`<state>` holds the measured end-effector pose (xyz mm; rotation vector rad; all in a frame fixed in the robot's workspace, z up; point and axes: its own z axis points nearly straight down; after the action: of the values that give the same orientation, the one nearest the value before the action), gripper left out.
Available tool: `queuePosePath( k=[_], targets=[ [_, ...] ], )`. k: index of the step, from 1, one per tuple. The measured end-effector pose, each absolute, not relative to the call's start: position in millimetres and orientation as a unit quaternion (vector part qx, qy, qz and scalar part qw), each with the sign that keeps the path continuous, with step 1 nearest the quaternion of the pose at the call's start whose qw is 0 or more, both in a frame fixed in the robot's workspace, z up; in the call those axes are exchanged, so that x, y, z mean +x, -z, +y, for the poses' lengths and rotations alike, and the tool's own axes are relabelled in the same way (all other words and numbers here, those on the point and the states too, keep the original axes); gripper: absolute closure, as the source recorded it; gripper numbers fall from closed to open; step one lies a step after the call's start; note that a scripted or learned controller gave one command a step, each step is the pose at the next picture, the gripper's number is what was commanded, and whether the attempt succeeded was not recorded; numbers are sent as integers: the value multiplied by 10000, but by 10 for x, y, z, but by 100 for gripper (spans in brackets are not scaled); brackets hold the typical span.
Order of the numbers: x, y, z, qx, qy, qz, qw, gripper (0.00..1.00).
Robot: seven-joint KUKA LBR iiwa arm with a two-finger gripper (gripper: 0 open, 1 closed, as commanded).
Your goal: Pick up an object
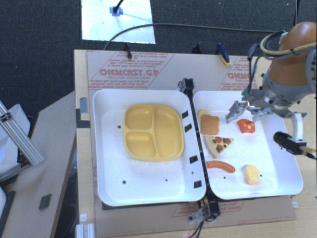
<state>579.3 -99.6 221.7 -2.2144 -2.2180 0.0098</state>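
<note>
Red against the white floor of the right bin (285, 175), a small tomato-like toy (246, 126) lies just beside the claw (241, 111), at about four o'clock from its tips. The claw's two grey fingers (234, 113) are spread apart and pinch nothing; they hang low over the bin, though whether they touch its floor is hard to judge from this slant. The grey arm (290, 81) with its orange band (294, 51) comes in from three o'clock.

Four other toy foods share that bin. A slice of toast (209, 124) lies at nine o'clock from the claw, with a pale piece (203, 114) tucked at its upper edge. A pizza wedge (219, 145) sits at seven o'clock from the claw, a sausage (221, 166) further out in the same direction, and a yellow lump (252, 174) at six o'clock, well apart.

One yellow divided plate (151, 132), with three compartments, rests in the middle of the left bin (111, 182). The two bins sit side by side on a clear sheet printed with red lettering (130, 69), laid over a wooden bench (62, 128). Dark carpet (39, 33) surrounds the bench, with one pale square panel (131, 21) at twelve o'clock.
</note>
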Motion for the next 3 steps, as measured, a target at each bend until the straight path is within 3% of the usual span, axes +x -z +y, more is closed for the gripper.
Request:
queuePosePath(
  k=[1,3],
  targets=[
    [5817,-2276,-995,-7058,3,-7084,-6,0],
    [5875,-1235,-1042,-7067,-7,-7075,7,0]
  ],
)
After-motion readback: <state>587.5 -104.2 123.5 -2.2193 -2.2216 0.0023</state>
